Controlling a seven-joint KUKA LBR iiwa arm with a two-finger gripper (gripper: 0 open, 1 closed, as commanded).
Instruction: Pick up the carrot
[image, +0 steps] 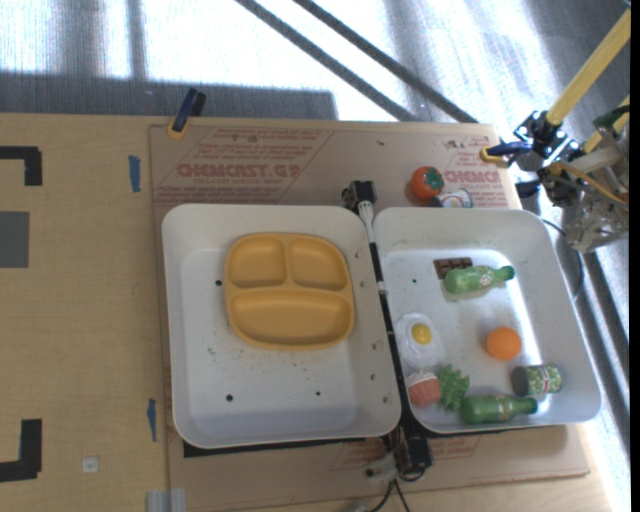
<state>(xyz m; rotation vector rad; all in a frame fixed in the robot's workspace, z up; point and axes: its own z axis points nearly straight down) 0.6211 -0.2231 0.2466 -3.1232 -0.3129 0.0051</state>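
**Ana:** Carrot (425, 389), I think, is the stubby orange-red piece with the green leafy top, in the right bin (570, 300). It sits in the front corner, close against the wall shared with the left bin (190, 330).

**Ben:** Where does that put it for the gripper?

**Ana:** The arm comes in from the right, so the carrot is in the nearer bin, but at the side farthest from where the arm comes in. I cannot tell whether the gripper is open or closed.

**Ben:** What could go wrong?

**Ana:** Mostly crowding. A green bottle (497, 407) lies just beside the leaves, and a can (537, 380) lies beyond it, both on the gripper's way in. A low approach could knock them or pinch the bottle instead. The fried egg (420, 333) is near on the other side.

**Ben:** And the wall?

**Ana:** The wall is close, so there may be too little room on that side and the gripper may strike the rim. There is also an orange ball (503, 343) of similar colour, and I judge a program could mistake it for the target.
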